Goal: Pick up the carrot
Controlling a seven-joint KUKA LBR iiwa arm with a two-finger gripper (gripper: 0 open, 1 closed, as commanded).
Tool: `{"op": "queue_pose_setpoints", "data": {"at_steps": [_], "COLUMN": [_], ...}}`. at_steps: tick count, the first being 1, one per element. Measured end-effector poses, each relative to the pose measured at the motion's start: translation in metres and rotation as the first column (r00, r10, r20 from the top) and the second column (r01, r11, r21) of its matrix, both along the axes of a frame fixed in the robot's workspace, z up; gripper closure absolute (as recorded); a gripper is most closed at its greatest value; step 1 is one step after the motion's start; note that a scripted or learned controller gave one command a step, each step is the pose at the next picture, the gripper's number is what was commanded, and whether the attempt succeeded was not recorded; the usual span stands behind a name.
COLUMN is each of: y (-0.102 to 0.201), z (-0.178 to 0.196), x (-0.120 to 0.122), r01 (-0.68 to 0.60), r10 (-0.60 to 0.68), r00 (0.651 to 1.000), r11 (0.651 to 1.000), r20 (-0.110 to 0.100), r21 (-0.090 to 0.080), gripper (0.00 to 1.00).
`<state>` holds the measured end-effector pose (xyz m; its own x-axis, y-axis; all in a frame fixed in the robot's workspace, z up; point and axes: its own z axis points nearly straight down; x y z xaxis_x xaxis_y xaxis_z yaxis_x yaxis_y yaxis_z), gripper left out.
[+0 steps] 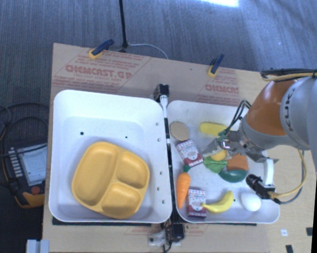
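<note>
Camera view: two shallow white bins are sitting side by side on a brown bench board. The left bin (66, 109) is holding a yellow divided tray (111, 178), which is lying flat toward the bin's near side.

The right bin (266, 218) is holding the loose items. The carrot (182, 188) is lying against the bin's left wall, near the front, with its green top pointing away from the camera and its orange tip pointing toward the front edge. It is touching or nearly touching a small red and white carton (196, 202) on its right. A banana (220, 202) is lying just beside that carton, and a white egg (250, 202) is resting further right, near the front right corner. A second red and white carton (189, 152) is lying just behind the carrot's green top. A round tan disc (179, 131) is lying behind that carton. A yellow elongated piece (213, 128) is lying toward the back of the bin.

The arm is reaching in from the right, its orange band showing above the wrist. The gripper (229, 147) is positioned over a cluster of green leafy (214, 165), teal (232, 175) and orange (238, 162) items in the middle of the right bin, well apart from the carrot. Whether its end effector is spread or closed cannot be determined. Nothing is visibly sitting between them.
</note>
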<state>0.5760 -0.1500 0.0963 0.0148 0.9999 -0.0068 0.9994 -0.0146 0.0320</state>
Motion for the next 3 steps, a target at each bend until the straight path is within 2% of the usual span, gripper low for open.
{"op": "queue_pose_setpoints", "data": {"at_steps": [1, 2, 3], "y": [0.0, 0.021, 0.026], "z": [0.01, 0.139, 0.083], "x": [0.001, 0.038, 0.091], "r01": [-0.001, 0.461, 0.674], "r10": [0.001, -0.46, -0.673], "r00": [1.0, 0.887, 0.739], "r11": [1.0, 0.888, 0.739], "r20": [0.002, -0.027, -0.036], "r21": [-0.001, 0.005, 0.0], "gripper": [1.0, 1.0, 1.0]}}
